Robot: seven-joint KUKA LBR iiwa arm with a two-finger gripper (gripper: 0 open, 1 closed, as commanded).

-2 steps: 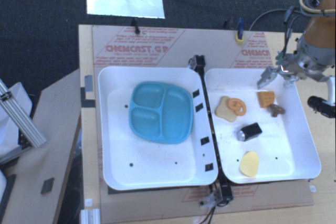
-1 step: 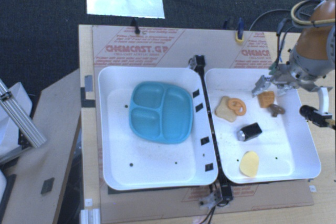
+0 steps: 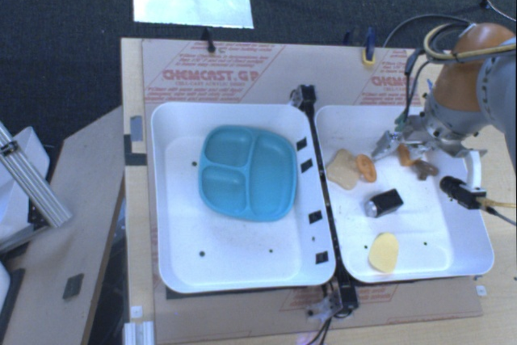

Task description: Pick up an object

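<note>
My gripper [image 3: 401,151] hangs low over the back of the right bin [image 3: 460,258], its fingers spread open. A small orange bit [image 3: 405,157] and a brown piece [image 3: 422,168] lie right under it; nothing is pinched between the fingers. To its left lie a tan slice [image 3: 342,170] and an orange piece [image 3: 366,167], touching each other. A black cylinder with a silver end [image 3: 384,203] rests in the bin's middle. A yellow oval piece [image 3: 384,252] lies near the front.
The left bin [image 3: 174,254] holds a blue divided plate [image 3: 246,173]. A ridge with black clips [image 3: 317,182] separates the two bins. The arm comes in from the right above the right bin's far corner.
</note>
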